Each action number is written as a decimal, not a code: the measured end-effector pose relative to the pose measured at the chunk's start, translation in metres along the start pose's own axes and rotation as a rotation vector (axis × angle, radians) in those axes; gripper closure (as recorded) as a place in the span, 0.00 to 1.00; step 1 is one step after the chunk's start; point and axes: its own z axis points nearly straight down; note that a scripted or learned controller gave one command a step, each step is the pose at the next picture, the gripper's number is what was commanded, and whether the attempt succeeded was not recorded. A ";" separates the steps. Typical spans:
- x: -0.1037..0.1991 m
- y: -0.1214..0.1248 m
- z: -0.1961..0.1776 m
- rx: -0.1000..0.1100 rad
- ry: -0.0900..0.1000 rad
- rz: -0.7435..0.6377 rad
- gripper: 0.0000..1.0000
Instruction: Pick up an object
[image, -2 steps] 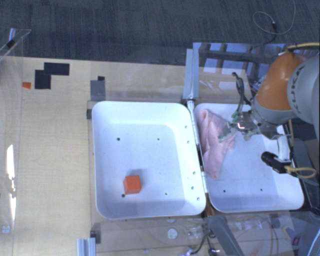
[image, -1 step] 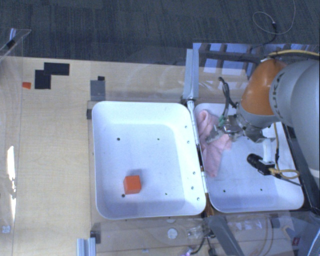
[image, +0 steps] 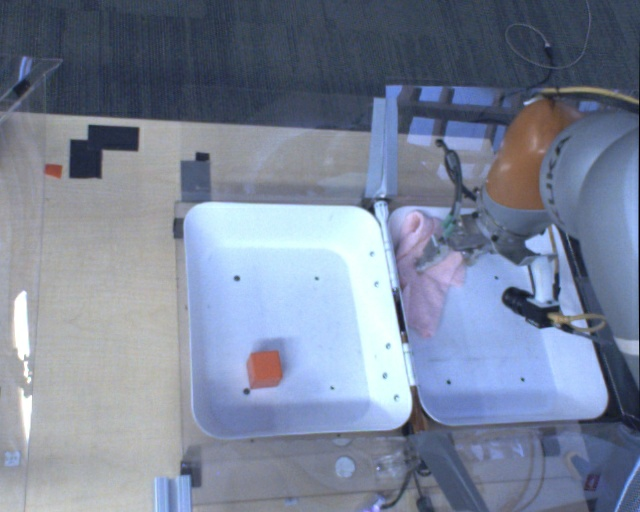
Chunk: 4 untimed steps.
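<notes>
Pink cloth (image: 425, 270) is lying crumpled at nine o'clock in the right bin (image: 520, 380), and the jaws (image: 447, 243) are sitting on its upper folds; whether they are clamping it I cannot tell. Grasping seems underway; lifting would confirm it. An orange block (image: 265, 369) is resting in the left bin (image: 300, 240).

the wooden bench (image: 100, 330) holds two white bins side by side. the right bin (image: 520, 390) sits under the claw (image: 445, 245). the left bin (image: 290, 300) sits just beside the claw, away from the arm. black marks (image: 95, 150) lie far past it.
</notes>
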 end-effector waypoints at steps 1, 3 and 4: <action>-0.011 0.021 0.001 0.009 0.002 -0.063 0.00; 0.002 0.028 -0.012 0.004 -0.004 -0.103 1.00; 0.019 0.031 -0.095 0.003 0.000 -0.078 1.00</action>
